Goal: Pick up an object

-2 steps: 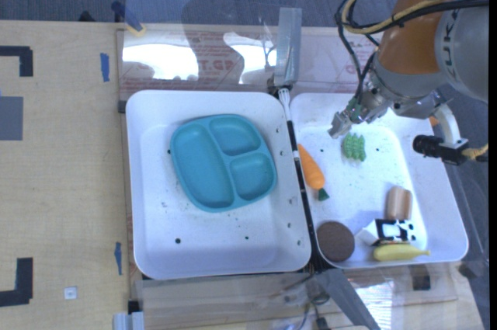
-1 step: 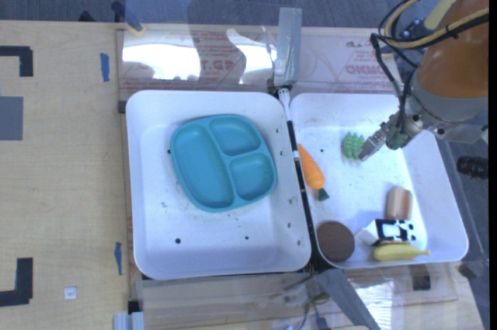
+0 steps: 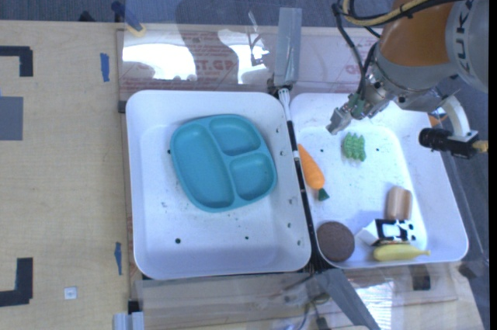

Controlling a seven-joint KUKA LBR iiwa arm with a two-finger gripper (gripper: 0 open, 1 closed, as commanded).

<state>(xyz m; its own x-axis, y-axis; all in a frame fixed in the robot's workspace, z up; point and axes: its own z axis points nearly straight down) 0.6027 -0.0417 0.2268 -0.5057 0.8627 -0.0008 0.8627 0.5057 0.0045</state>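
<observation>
Wooden table (image 3: 62, 165), two white bins side by side; left bin (image 3: 147, 235) being occupied by blue divided plate (image 3: 224, 161). Approach step being run: claw (image 3: 339, 121) being held over right bin (image 3: 443, 189), nothing gripped, finger state cannot be told. Nearest candidate, green grape bunch (image 3: 355, 146), lying just beside and below claw; long axis running up-down in view. Descent and alignment across short axis being called for next.

Just below the metal-looking gripper (image 3: 339, 123) lies a green bumpy toy (image 3: 354, 147) of matt plastic. Farther left of it, the blue divided plate (image 3: 224, 162) looks smooth, slightly glossy plastic. Both white bins (image 3: 147, 189) look like smooth plastic, speckled with dark marks. The bench (image 3: 54, 189) looks like pale matt wood.
</observation>
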